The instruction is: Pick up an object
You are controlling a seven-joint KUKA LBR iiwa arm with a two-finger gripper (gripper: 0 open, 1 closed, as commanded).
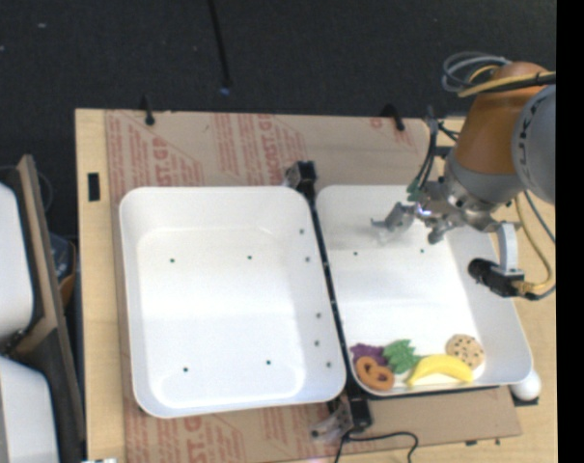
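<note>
Pincer (393, 220) hangs over the far end of the right bin (485, 297), and I cannot tell its state. Well below it, along that bin's near wall, lie a yellow banana (438, 369), a round cookie (464, 351), a green leafy piece (402, 354), purple grapes (366, 352) and an orange pretzel (375, 375), bunched together.

Right bin (407, 287) floor open through middle, toy food crowding near edge: pretzel (373, 373), green leaf (402, 355), banana (439, 369), cookie (464, 351).
</note>
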